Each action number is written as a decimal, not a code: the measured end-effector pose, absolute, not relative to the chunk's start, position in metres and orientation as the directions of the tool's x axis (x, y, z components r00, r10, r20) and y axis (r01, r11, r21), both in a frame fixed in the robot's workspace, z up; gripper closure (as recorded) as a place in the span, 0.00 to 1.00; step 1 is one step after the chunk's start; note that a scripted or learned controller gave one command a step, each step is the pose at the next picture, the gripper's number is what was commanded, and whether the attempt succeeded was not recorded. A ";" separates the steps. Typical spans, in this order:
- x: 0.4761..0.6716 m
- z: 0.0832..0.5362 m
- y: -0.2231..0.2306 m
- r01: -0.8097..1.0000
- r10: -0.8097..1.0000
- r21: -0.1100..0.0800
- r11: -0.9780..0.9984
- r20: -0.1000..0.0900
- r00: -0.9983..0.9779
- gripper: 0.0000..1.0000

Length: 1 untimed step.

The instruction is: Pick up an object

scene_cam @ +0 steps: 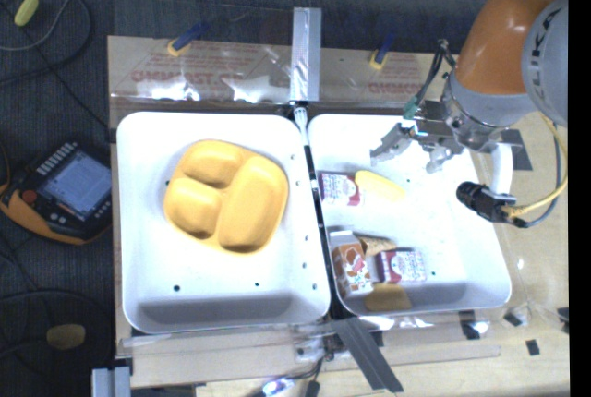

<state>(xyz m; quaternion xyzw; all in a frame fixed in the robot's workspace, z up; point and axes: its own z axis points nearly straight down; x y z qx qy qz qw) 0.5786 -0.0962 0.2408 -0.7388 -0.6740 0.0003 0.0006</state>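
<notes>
In the camera view the gripper (413, 144) hangs over the far part of the right bin (480, 294), its two fingers spread apart with nothing between them. The nearest thing, a yellow wedge (379, 186), lies just toward the camera and a little left of it, its long axis running left to right. More packets (380, 268) sit nearer the front wall.

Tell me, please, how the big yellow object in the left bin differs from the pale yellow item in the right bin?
The big yellow object is far larger than the pale yellow item. The big one is lumpy, with three rounded lobes; the pale one is a slim wedge. The big one is deep golden yellow, the other lighter. The big one lies alone in the left bin; the pale one touches a red-and-white packet in the right bin. Both rest on a bin floor.
</notes>
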 end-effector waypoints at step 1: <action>0.614 0.153 -0.124 0.997 0.997 -0.003 0.079 0.000 -0.079 0.00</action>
